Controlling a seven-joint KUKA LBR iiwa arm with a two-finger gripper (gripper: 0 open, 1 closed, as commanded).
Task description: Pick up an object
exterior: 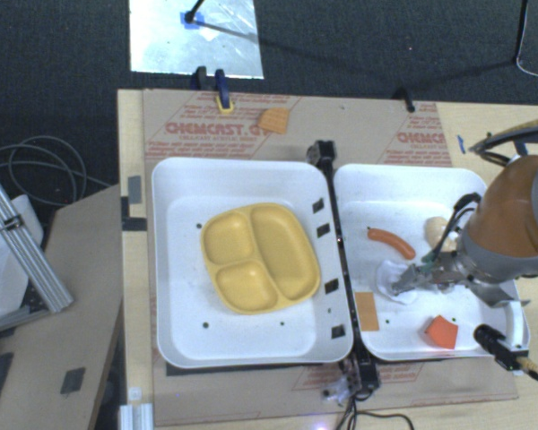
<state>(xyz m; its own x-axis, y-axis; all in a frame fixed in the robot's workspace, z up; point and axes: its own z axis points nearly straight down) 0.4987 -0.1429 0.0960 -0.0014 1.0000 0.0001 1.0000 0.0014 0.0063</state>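
- Arm (511, 218): grey with orange band, cut off at the frame's right edge; hides part of the right bin (359, 186).
- Gripper (402, 283): low in that bin; finger state cannot be told.
- Yellow tray (260, 256): three-compartment, smooth plastic, well left.
- Sausage (390, 241): orange, just above.
- Orange block (441, 331): angular, below-right.
- Pale rounded item (436, 230): partly hidden by wrist.

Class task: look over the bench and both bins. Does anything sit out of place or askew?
One thing: a tan block lies on the cardboard behind the bins, outside both. The yellow divided tray sits slightly rotated in the left bin.
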